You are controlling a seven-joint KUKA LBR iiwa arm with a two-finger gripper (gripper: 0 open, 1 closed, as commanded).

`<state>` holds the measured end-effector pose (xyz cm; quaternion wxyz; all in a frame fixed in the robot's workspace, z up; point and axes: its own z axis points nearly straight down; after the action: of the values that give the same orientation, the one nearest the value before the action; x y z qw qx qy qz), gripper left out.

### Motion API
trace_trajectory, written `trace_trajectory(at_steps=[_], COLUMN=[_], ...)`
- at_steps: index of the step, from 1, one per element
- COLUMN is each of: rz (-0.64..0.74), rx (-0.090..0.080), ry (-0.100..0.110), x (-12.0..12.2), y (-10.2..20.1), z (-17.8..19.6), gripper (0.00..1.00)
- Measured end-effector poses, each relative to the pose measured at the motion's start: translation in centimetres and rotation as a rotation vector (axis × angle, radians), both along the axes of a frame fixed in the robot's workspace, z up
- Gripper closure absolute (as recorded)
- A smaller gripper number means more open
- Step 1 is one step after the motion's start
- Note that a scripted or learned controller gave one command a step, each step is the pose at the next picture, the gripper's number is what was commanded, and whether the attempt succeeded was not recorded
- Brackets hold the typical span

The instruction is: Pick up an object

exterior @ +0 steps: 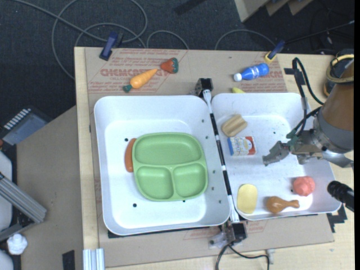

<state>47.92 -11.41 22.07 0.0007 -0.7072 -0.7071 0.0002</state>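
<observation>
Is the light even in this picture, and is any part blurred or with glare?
Camera view: light is soft and even, with faint shadows; the white bins are bright but keep detail; the green tray has a mild sheen; the gripper looks slightly blurred, while the small carton label is too small to read.

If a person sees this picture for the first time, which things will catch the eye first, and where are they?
The big green divided tray lies in the middle of the left bin. In the right bin, the gripper hangs over bare floor, with toy foods around it: a pink piece, a brown drumstick and a yellow piece near the front. Behind the bins, a carrot and a blue bottle lie on the bench.
</observation>
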Motion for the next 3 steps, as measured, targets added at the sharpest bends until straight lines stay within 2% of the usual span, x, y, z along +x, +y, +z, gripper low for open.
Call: trace_trajectory(at_steps=[1, 2, 3], rz=[-0.002, 0.002, 0.000], rx=[-0.001, 0.005, 0.001], ry=[0.002, 0.002, -0.001], x=[2.5, 0.0, 0.0], y=[-9.5, -10.4, -10.5], z=[-11.6, -13.7, -12.7], gripper=[0.00, 0.00, 1.00])
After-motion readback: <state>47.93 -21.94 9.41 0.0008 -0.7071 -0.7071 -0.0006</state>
